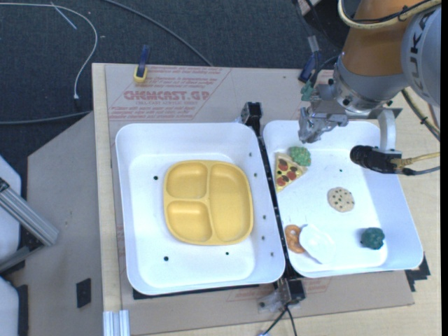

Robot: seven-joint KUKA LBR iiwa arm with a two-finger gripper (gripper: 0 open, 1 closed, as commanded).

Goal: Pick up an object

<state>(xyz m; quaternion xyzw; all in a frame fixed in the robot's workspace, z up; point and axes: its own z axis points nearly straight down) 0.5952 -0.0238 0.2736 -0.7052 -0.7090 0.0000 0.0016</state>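
**Q:** How far along is the pick?

**A:** Not done, by my judgement. My gripper (310,133) hangs over the far left part of the right bin (399,208), fingers pointing down. I cannot tell how far apart they are, and I see nothing between them. Everything lies on the bin floor.

**Q:** What is closest to you?

**A:** A green broccoli (299,155) sits just below my fingertips, slightly nearer the camera. It is my likeliest target. Touching it on the near side is a pizza slice (286,171).

**Q:** What else is around?

**A:** A cookie (341,199) lies well off to the near right. Farther still are a dark green lump (372,238), a white piece (315,242) and something orange (292,236) under it. A yellow plate (208,201) fills the left bin (133,187).

**Q:** Anything in the way?

**A:** The bin wall is close on my left, and the pizza crowds the broccoli.
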